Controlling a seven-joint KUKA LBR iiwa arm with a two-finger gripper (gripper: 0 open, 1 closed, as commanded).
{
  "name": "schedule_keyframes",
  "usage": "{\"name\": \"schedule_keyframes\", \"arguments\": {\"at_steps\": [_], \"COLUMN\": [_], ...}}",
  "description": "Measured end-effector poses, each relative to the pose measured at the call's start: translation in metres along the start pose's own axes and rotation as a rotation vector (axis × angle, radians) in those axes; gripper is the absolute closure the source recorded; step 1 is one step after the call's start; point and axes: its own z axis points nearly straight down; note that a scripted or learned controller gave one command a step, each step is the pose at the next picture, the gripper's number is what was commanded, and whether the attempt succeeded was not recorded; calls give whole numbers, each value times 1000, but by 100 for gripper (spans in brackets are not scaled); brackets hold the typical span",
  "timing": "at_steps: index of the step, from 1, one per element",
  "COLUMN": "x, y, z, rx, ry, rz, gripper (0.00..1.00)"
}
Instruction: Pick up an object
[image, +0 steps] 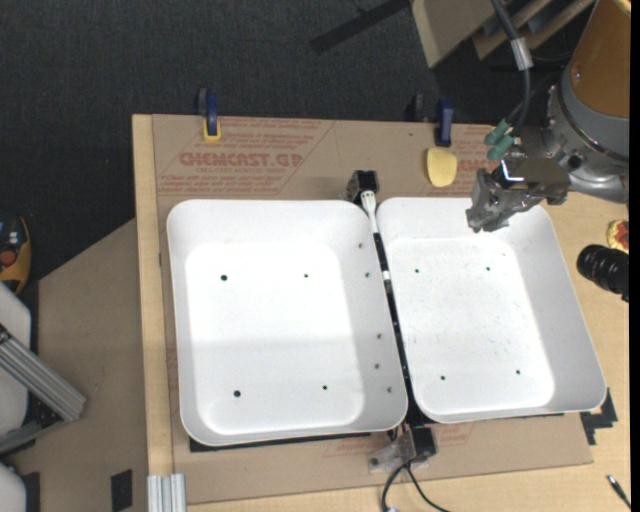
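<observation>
The gripper hung over the right bin's 12 o'clock rim, its grip unreadable. The yellow object lay at its 10 o'clock on the bench, apparently strayed outside.

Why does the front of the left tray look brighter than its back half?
In the camera view, a soft shadow covers the far half of the left bin; its near half is brightly lit, almost washed out. The right bin looks evenly lit.
</observation>
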Motion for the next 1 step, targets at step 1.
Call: {"name": "schedule_keyframes", "arguments": {"at_steps": [1], "x": [67], "y": [16], "z": [113], "rx": [27], "ry": [-3], "rz": [0], "gripper": [100]}}
